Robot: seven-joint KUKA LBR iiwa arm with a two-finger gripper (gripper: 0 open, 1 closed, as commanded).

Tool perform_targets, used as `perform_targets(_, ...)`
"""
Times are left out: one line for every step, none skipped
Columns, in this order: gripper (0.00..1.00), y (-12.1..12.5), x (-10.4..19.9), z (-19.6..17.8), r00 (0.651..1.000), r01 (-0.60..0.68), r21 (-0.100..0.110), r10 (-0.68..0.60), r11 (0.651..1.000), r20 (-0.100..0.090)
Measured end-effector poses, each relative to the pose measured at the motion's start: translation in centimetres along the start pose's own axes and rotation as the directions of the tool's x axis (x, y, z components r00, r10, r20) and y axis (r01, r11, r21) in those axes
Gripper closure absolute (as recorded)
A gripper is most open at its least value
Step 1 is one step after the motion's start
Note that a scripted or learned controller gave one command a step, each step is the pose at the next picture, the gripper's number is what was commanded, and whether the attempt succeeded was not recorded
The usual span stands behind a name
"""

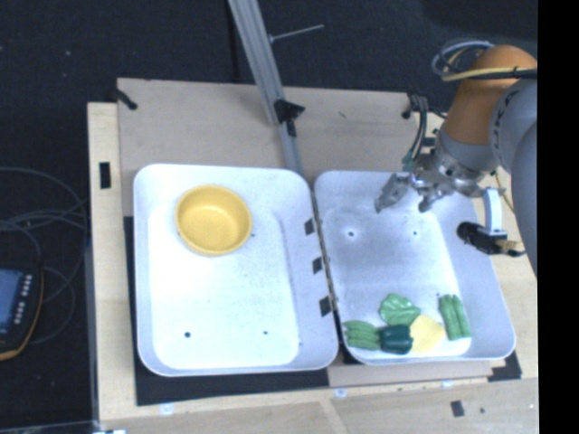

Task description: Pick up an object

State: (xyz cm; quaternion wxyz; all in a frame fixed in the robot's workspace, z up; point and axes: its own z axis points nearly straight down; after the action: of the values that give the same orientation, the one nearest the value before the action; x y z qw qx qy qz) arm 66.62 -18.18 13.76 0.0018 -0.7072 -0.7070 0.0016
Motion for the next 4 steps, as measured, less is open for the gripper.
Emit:
perform_targets(1.0, 0.2, -0.1, -1.5, 1.0, 0.0, -0.007, 0.0, 1.0, 0.002)
perform_targets(1.0, 0.6, -0.1, -7.8, 1.0, 0.0, -0.011, 0.0, 1.0, 0.001)
perform_targets(1.0, 0.1, -0.5, -12.3, 1.0, 0.0, -0.01, 0.0, 1.0, 0.001)
perform_targets(1.0, 0.2, -0.6, -15.8, 1.0, 0.0, -0.009, 0.0, 1.0, 0.001)
